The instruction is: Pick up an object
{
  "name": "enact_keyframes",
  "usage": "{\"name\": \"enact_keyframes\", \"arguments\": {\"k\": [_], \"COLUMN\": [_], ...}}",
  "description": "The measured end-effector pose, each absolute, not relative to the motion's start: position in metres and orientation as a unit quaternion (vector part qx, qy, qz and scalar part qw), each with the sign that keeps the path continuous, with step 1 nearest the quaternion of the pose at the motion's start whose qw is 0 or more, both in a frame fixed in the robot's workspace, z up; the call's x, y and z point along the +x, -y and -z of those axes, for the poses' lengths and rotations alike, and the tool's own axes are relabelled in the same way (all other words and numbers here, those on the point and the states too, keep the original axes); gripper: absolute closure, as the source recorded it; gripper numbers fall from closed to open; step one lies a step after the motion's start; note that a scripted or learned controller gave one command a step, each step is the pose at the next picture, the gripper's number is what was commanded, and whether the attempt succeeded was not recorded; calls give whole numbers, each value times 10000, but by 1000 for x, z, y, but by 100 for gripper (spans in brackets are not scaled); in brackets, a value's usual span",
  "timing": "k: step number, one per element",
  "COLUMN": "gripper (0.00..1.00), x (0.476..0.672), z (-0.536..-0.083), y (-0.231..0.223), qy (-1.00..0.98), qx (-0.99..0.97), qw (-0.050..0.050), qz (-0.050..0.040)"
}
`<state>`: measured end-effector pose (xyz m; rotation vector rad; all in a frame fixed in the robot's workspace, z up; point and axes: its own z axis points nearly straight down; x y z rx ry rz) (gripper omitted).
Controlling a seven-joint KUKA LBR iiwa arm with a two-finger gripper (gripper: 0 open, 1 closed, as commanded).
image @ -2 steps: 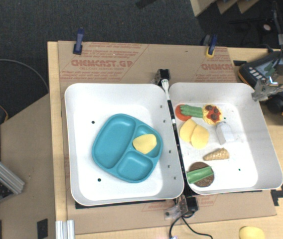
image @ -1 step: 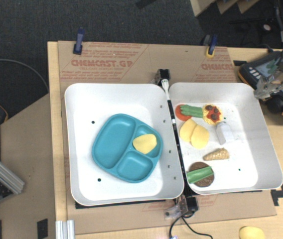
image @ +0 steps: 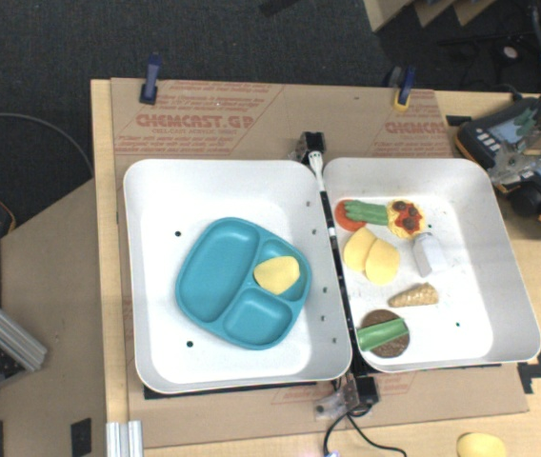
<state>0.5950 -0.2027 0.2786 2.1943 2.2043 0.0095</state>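
Sitting: yellow piece (image: 276,274) on teal plate (image: 215,284), left bin (image: 156,198) | pincer state: cannot tell

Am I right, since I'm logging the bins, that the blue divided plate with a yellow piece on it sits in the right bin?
Not quite. The camera view shows the blue divided plate in the left bin, not the right one. The rest holds: a yellow piece does lie on it, in a compartment on its right side.

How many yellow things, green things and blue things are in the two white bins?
Yellow: 3, the piece on the plate and the pair in the right bin
Green: 2, the long one and the strip
Blue: 1, the plate
Total: 6
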Motion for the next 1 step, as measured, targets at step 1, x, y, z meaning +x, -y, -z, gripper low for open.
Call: {"name": "enact_keyframes", "arguments": {"k": [1], "gripper": [100], "x": [596], "z": [-289], "y": [203], "qy": [-7088], "qx": [7051], "qw": [178], "qz": [-37]}}
